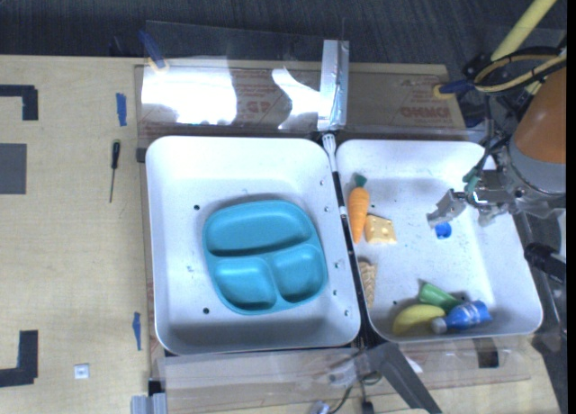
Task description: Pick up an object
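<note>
My gripper hangs over the upper right part of the right bin, at the end of the arm that comes in from the right. A small blue piece shows just below its tip; I cannot tell whether this is part of the gripper or a loose object. A toy carrot and a yellow cheese wedge lie to the gripper's left, by the bin's left wall. A banana, a green item and a blue bottle huddle at the bin's front edge.
The left bin holds a blue divided plate. A small brown item lies by the wall between the bins. Cables and a yellow hose run at the upper right, behind the arm.
</note>
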Robot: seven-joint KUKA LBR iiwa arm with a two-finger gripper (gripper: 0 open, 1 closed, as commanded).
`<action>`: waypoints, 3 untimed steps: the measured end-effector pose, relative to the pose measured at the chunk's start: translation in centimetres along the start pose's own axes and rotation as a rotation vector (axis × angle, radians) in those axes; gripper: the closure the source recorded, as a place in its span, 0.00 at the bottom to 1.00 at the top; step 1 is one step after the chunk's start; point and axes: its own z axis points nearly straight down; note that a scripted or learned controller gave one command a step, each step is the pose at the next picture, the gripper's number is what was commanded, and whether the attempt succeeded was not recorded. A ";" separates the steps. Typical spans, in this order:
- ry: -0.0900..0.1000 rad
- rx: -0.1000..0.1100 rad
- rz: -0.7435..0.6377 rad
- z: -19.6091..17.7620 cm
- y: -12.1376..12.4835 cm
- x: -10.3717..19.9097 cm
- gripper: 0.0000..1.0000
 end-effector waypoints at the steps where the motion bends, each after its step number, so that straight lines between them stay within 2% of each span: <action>1: -0.003 -0.008 -0.125 9.9 2.1 -2.6 0.00; 2: -0.004 -0.007 -0.251 10.0 4.9 -2.5 0.00; 3: 0.015 -0.014 -0.003 9.6 1.8 -5.8 0.00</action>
